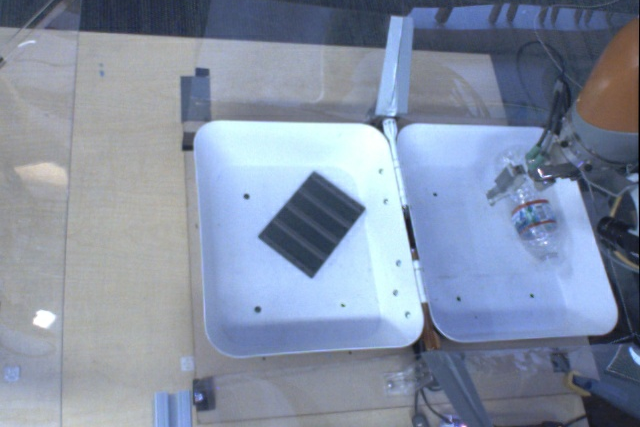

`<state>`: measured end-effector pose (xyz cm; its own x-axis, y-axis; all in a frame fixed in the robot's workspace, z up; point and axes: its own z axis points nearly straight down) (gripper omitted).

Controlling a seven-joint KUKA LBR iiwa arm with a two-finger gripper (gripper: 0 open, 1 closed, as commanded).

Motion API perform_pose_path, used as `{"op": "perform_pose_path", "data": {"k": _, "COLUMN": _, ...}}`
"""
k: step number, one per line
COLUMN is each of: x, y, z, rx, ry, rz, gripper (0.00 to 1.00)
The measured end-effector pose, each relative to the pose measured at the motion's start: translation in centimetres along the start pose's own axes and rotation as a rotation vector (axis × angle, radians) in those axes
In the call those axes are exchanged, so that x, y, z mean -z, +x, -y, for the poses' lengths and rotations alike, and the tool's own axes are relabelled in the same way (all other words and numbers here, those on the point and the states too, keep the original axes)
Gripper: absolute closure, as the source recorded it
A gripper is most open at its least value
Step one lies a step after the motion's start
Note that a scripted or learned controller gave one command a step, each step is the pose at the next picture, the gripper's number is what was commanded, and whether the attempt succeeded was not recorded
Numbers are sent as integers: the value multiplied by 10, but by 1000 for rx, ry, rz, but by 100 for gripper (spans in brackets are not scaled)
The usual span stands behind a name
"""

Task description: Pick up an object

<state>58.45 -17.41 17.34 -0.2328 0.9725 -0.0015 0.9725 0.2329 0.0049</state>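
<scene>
Approach step, by my read: the jaws [513, 177], spread state impossible to tell, hung at right of frame in the right bin [470, 255] just above the clear plastic bottle [533, 223], so next would be lowering onto it and closing.
</scene>
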Motion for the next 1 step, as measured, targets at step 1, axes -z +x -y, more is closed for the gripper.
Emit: {"op": "perform_pose_path", "data": {"k": 1, "x": -86, "y": -37, "z": -18, "rx": -69, "ry": -3, "rz": 3, "gripper": 0}}
